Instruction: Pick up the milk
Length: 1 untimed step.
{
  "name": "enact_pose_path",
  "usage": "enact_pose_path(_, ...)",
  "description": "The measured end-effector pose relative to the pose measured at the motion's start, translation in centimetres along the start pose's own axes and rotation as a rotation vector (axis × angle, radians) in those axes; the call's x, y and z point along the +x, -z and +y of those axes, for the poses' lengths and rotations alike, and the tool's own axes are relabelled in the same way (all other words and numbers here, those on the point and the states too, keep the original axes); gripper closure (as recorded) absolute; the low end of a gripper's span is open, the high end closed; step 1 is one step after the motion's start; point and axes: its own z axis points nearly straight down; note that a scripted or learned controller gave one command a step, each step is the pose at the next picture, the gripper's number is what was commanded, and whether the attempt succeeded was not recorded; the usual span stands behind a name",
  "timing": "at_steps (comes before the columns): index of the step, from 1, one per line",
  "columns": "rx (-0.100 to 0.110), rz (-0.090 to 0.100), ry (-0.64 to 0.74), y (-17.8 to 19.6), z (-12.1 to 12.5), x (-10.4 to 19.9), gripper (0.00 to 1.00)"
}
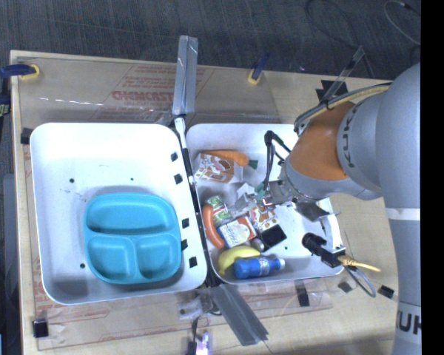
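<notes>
The right bin holds a heap of groceries. In its middle lies a small white carton with red and green print, which I take for the milk. A second white and brown carton lies near the bin's top left. My gripper is low over the heap, just right of the printed carton and above a crumpled red and white pack. The wrist and its orange band cover the gripper's tip.
Around the cartons lie a carrot, a red sausage, a banana, a blue bottle and a black block. The left bin bears a blue divided tray. A divider separates the bins.
</notes>
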Motion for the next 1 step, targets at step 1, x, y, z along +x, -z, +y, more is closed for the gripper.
enact_pose_path(1,0.000,-0.003,0.003,0.81,0.05,-0.15,1.00)
